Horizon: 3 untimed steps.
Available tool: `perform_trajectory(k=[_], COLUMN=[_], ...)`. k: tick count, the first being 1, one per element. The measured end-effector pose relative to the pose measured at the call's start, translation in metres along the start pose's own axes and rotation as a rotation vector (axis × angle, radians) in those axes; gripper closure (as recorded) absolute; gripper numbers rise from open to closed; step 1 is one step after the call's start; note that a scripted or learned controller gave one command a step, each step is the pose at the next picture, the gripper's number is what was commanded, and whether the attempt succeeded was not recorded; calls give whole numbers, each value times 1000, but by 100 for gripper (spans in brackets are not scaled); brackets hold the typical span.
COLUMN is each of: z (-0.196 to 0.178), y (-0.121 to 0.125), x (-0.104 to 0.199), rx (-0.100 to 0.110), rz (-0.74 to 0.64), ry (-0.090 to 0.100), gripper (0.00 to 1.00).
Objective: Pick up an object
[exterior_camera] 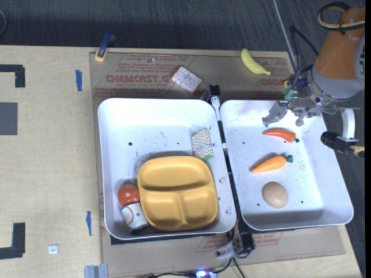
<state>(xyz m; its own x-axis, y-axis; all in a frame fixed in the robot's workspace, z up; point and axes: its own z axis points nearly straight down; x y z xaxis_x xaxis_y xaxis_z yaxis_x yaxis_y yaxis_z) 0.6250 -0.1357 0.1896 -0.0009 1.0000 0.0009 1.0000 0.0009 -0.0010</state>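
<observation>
Nearest me in the left white bin [110, 155] I see a small white-and-orange can [133, 215] with a red-orange ball-like object [128, 194] just behind it, both touching the left side of a yellow plastic compartment tray [177, 191] that fills the bin's near half. Behind the tray's far right corner lies a small patterned packet [202, 143].

In the right white bin [330, 207], the closest thing is a tan egg-shaped object [275, 194]. Beyond it lies an orange toy carrot with a green top [270, 164], then a second orange carrot-like piece [279, 134] near the far wall.

Just past that second piece I see the jaws [287, 115], hanging from the grey arm with the orange band [337, 57]. The two fingers stand apart with nothing between them, above the bin floor at its far end.

Farthest out, on the brown cardboard covering the surface [145, 74] behind the bins, rest a yellow toy banana [254, 62], a small checked square packet [185, 79] and a blue-and-yellow clip [104, 46].
</observation>
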Motion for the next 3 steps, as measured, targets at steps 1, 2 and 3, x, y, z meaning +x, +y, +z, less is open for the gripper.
perform_trajectory(k=[1, 2, 3], z=[104, 104, 104], y=[18, -24, -126], x=[35, 41, 38], rx=[-3, -1, -2], rz=[-1, 2, 2], ry=[0, -1, -1], gripper=[0, 0, 0])
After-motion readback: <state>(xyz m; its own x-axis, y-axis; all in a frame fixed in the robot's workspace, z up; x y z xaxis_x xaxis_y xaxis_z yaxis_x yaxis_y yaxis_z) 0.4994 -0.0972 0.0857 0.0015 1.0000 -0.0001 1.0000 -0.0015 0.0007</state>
